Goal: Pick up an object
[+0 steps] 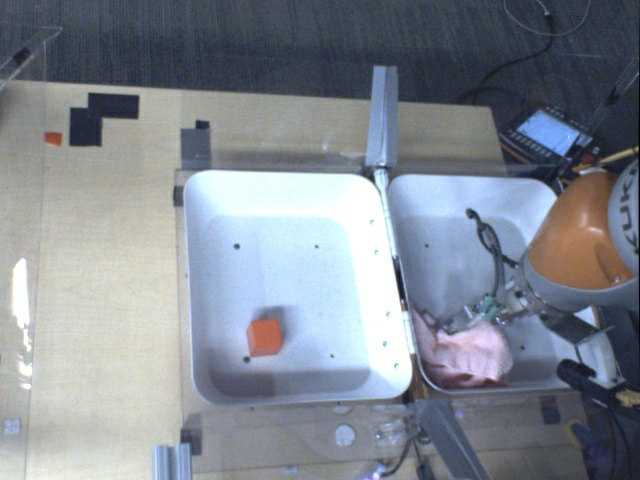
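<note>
Gripper [478,315] half-hidden under arm, against pink cloth [464,354]

Setting: a robotics lab test cell, not a home or shop. Evidence: an industrial arm [585,243] with an orange band reaches over a pale wooden counter [95,298] that carries two shallow white bins [290,190] butted side by side, split by a metal rail [383,118] and held by metal brackets [196,146] fixed to the surface. Further signs: black tape marks [98,115] on the counter, a handheld control unit with a lit screen [548,134] lying on dark carpet [250,18] behind, and loose cables [535,13] trailing across the floor.
</note>
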`<state>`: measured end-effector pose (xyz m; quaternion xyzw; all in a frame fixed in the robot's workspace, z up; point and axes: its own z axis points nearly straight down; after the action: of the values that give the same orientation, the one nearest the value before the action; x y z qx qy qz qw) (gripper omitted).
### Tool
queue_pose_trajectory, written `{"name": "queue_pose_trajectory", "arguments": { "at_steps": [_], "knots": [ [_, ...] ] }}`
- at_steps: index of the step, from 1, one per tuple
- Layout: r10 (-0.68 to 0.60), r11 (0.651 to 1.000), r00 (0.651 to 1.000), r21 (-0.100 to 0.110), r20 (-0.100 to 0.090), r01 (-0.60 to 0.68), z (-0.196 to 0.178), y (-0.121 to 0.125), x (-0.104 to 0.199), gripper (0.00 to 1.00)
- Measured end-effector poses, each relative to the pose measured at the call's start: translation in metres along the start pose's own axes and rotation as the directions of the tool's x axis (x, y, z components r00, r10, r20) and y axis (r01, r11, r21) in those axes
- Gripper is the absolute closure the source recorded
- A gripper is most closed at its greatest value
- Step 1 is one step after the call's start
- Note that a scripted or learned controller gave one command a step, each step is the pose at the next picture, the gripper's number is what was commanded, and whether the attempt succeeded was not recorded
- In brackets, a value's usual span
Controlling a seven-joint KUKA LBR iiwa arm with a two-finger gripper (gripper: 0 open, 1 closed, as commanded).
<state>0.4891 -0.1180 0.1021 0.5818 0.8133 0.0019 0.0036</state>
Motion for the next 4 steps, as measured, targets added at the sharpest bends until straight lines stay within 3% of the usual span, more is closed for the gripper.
{"name": "queue_pose_trajectory", "arguments": {
  "at_steps": [1, 2, 3, 4],
  "knots": [
    [-0.038, 0.999, 0.999, -0.001, 0.000, 0.038, -0.057, 0.026, 0.012, 0.00],
    [-0.105, 0.994, 0.995, -0.008, 0.004, 0.105, 0.012, 0.055, 0.006, 0.00],
    [-0.105, 0.994, 0.994, -0.020, 0.013, 0.105, -0.002, 0.060, 0.004, 1.00],
    [-0.105, 0.994, 0.994, -0.019, 0.013, 0.105, -0.002, 0.060, 0.004, 0.00]
  ]
}}
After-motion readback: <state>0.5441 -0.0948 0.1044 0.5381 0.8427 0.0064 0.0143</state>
